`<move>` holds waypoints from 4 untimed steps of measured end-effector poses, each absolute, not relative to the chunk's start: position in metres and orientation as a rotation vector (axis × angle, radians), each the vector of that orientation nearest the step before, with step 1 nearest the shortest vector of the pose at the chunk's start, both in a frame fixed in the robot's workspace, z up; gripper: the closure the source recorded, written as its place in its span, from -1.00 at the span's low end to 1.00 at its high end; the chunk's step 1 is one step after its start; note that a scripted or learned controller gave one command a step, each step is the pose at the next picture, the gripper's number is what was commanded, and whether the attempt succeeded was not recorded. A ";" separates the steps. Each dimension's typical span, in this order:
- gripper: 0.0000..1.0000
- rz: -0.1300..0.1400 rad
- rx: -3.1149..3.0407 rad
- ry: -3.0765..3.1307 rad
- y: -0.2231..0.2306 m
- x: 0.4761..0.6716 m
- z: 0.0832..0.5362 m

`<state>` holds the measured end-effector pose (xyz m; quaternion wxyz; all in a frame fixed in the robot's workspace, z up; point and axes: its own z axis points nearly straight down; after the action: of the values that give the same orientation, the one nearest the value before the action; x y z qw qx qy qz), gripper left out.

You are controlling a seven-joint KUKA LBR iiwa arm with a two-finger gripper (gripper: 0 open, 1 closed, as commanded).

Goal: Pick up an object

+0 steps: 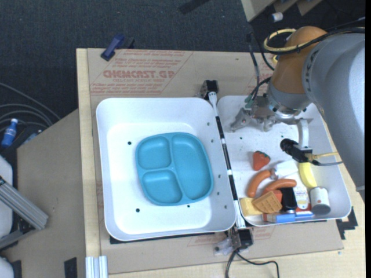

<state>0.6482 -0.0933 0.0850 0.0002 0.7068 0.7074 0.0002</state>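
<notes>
Camera view puts our gripper (264,119) low over the right bin's (342,210) bare far end; whether it is open or closed we cannot tell. Candidates sit heaped at the near end: strawberry (260,159), hot dog (271,183), banana (307,175). The blue divided plate (173,168) fills the left bin (110,155).

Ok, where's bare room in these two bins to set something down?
Left bin: a bare white margin rings the blue divided plate, widest along its far side and left wall. Right bin: bare floor near the divider, between the gripper and the carrot-like toy. Its near right corner is crowded: hot dog, banana, marker.
</notes>
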 end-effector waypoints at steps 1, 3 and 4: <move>-1.00 -0.002 2.224 2.222 -0.096 0.601 0.084; -1.00 -0.002 2.224 2.222 -0.107 0.582 0.084; 1.00 0.000 2.224 2.221 -0.106 0.583 0.094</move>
<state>0.5830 -0.1063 0.0945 -0.0005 0.7076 0.7066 0.0001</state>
